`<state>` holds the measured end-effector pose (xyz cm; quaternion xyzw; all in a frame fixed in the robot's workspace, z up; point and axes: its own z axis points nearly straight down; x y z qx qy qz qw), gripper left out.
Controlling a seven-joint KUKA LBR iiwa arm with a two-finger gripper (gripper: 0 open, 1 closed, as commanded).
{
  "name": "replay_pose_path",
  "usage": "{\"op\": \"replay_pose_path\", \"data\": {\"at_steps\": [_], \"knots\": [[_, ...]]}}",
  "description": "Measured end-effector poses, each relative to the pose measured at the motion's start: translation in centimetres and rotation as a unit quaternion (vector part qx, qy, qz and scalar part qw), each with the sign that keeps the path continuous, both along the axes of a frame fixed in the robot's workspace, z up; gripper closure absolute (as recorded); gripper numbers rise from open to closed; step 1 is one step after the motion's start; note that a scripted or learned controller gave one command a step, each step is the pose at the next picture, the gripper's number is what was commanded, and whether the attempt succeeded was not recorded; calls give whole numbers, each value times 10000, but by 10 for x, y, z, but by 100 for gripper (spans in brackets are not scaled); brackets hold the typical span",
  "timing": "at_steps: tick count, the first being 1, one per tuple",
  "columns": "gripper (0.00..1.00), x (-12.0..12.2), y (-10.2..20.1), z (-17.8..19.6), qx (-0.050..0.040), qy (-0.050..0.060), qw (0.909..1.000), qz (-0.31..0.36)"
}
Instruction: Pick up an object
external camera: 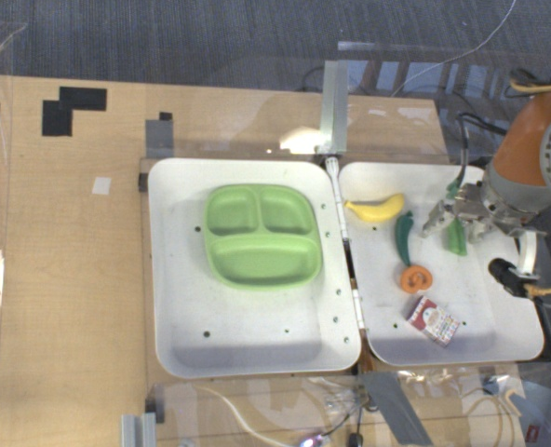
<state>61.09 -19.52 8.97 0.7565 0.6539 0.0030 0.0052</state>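
Observation:
The right bin (513, 338) holds a yellow banana (376, 209), a dark green pepper (404, 238), a small orange piece (416, 278), a red and white packet (433, 321) and a light green piece (456, 241). My gripper (457, 227) hangs over the upper right part of this bin and looks open. Its fingers stand spread on either side of the light green piece. I cannot tell whether they touch it. In the left bin (178, 333) lies a green divided plate (261, 234).
A metal divider (342, 250) separates the two bins. The arm's grey body with its orange band (527, 152) covers the right bin's far right corner, and a black cable (508, 277) hangs over its right side. Bare wooden bench (61, 250) lies to the left.

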Motion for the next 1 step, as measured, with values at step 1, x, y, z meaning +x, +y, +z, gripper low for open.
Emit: {"op": "replay_pose_path", "data": {"at_steps": [1], "knots": [[100, 3, 2, 13, -2, -36, 10000, 42]]}}
